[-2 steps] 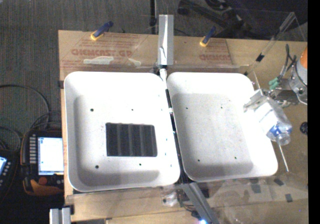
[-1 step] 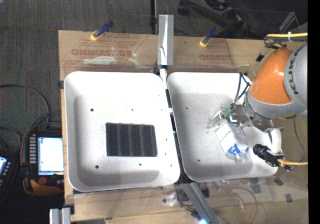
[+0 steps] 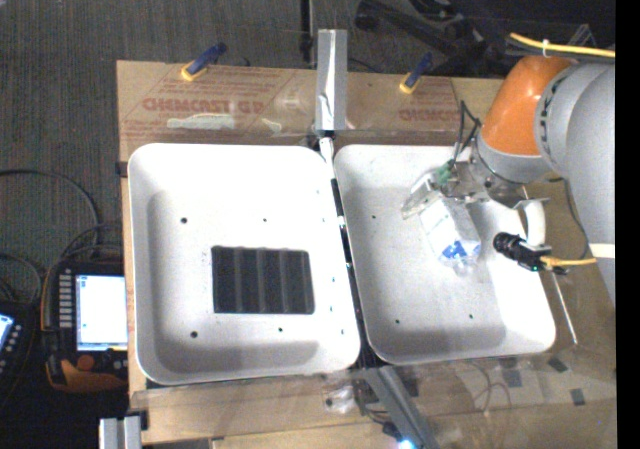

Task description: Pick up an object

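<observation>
Although partly hidden by the gripper (image 3: 452,187), seems a clear plastic bag (image 3: 447,232) with blue print, lying in the right bin (image 3: 400,332) just below the gripper. Probably light, soft, slippery; best pinched at a crumpled fold. Cannot tell the pincer's state. Reversed red lettering on the board (image 3: 215,104), unreadable.

A clear plastic object with small blue markings (image 3: 457,251) lies in the right bin (image 3: 400,327), toward its far right part, just below the arm's wrist; its outline is faint against the white floor, and its exact shape cannot be told
</observation>
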Tool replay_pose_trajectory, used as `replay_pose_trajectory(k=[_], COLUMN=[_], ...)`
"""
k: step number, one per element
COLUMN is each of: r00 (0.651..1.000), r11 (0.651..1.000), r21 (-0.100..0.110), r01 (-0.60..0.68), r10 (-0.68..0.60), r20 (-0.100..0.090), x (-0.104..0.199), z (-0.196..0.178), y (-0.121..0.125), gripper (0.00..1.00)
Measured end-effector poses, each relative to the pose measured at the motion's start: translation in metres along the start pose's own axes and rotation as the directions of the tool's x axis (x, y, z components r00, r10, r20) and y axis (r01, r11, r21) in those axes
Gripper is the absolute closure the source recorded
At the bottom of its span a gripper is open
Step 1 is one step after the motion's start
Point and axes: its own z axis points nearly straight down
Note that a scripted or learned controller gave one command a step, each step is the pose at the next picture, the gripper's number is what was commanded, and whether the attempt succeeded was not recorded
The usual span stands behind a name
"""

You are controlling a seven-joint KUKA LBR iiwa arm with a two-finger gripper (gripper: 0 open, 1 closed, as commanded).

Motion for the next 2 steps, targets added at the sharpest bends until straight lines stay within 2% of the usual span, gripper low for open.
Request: replay_pose_trajectory(k=[1, 2], r00=[0.997, 0.964], r11=[0.997, 0.964], r21=[0.006, -0.006], r01=[0.071, 0.266], r10=[-0.071, -0.266], r20=[0.0, -0.002], x=[-0.005, -0.035], z=[-0.001, -0.004], y=[-0.033, -0.084], gripper=[0.0, 0.0])
